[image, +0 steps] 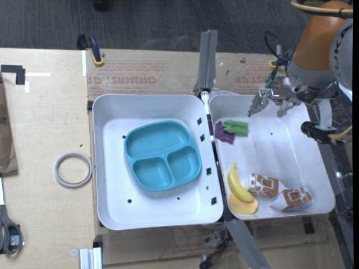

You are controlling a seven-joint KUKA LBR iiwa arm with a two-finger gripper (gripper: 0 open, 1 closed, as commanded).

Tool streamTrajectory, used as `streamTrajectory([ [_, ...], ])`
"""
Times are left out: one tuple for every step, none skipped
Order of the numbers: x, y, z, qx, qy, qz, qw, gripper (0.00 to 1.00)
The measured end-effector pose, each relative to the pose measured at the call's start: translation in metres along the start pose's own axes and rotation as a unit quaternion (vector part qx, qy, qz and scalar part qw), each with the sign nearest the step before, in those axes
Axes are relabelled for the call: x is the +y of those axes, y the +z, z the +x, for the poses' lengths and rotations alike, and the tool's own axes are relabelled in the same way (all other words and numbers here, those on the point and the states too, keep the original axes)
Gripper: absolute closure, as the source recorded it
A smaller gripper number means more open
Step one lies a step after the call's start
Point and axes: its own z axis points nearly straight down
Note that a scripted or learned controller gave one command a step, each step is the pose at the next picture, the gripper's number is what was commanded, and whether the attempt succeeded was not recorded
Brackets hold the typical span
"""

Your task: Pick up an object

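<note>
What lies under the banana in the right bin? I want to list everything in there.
The banana rests partly on a flat orange piece at the bin's near edge. The banana's lower end covers part of that piece, so its full shape stays hidden.

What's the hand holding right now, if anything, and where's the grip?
Nothing. The hand hangs open above the far end of the right bin, with no object between its fingers.

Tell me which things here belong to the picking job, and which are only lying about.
For the job: gripper; banana; green toy; purple toy; two small cartons; right bin.

Lying about: blue divided plate; left bin; tape ring; scissors.
</note>
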Motion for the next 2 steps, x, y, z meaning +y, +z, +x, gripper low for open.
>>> streamTrajectory([
  [-0.032, 0.003, 0.056, 0.000, -0.042, 0.000, 0.9991, 0.00],
  [-0.057, 0.003, 0.071, 0.000, -0.128, 0.000, 0.9918, 0.00],
])
